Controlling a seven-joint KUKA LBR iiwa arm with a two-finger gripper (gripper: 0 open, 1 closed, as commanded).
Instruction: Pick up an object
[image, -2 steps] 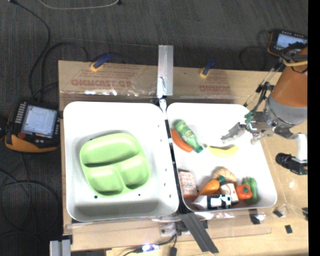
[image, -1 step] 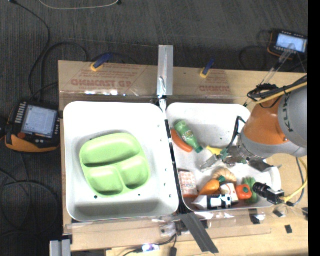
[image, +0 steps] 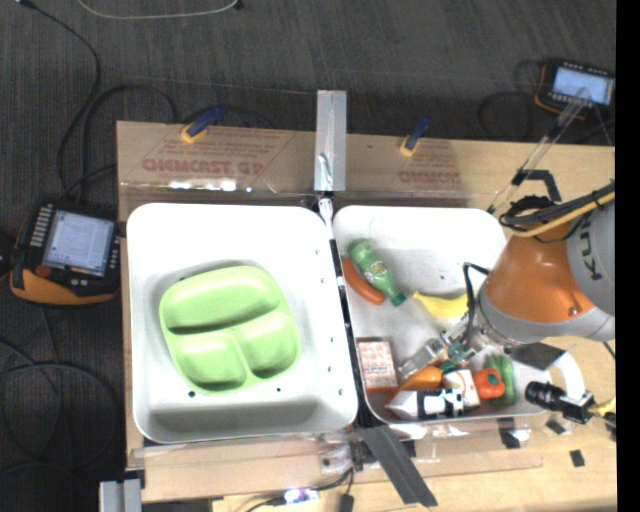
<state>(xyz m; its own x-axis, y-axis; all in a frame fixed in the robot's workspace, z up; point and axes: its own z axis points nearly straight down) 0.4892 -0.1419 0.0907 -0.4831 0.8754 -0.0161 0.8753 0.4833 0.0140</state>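
Two shallow white bins sit side by side on the bench. At the far left, off the bench, a handheld pendant (image: 68, 250) with a lit screen lies on the dark floor. The left bin (image: 150, 400) holds a light green divided tray (image: 230, 325), lying flat near the bin's middle, with one long compartment on its far side and smaller ones nearer.

The right bin (image: 440, 230) is cluttered. A green bottle (image: 378, 270) lies tilted near its far left corner, with an orange carrot-like piece (image: 362, 283) just beside it on the left. Nearer, a small red-and-white packet (image: 375, 362) lies against the left wall. A yellow banana (image: 440, 303) lies toward the middle. Along the near wall an orange toy (image: 422, 379), a black-and-white item (image: 440, 403) and an orange-and-green object (image: 493, 383) are crowded together, touching or overlapping.

From the right the grey arm with its orange band (image: 535, 285) reaches over the right bin. Its gripper (image: 458, 350) is low among the near-wall clutter, just beside the orange toy. Whether it is released or clenched cannot be told, nor whether anything is between its tips.
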